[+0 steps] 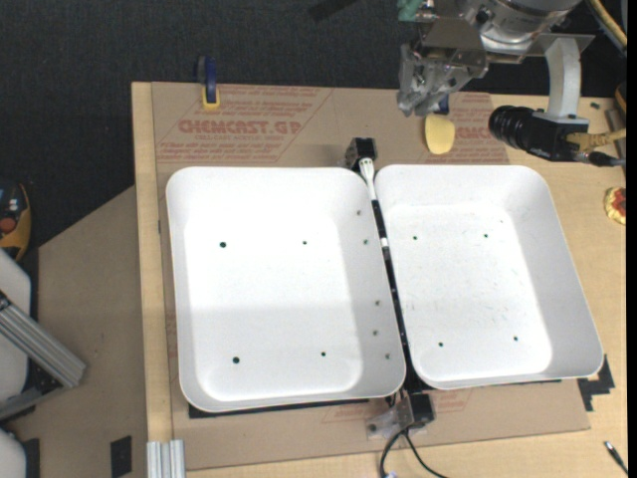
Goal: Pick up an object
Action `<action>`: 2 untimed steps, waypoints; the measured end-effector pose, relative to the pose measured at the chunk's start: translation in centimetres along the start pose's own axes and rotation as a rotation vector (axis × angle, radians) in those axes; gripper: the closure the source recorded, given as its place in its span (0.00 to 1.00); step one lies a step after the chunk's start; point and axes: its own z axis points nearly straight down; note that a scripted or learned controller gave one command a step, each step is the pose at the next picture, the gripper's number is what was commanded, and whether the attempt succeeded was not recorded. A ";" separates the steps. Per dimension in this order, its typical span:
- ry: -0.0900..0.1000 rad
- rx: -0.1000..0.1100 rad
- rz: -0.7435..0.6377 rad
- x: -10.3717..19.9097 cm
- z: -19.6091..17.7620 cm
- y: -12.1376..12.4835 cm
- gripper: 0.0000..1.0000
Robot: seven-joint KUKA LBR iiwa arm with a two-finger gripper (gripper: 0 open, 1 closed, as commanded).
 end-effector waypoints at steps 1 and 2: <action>-0.004 0.023 0.000 8.2 9.3 7.5 1.00; -0.006 0.029 0.002 13.5 18.7 8.5 1.00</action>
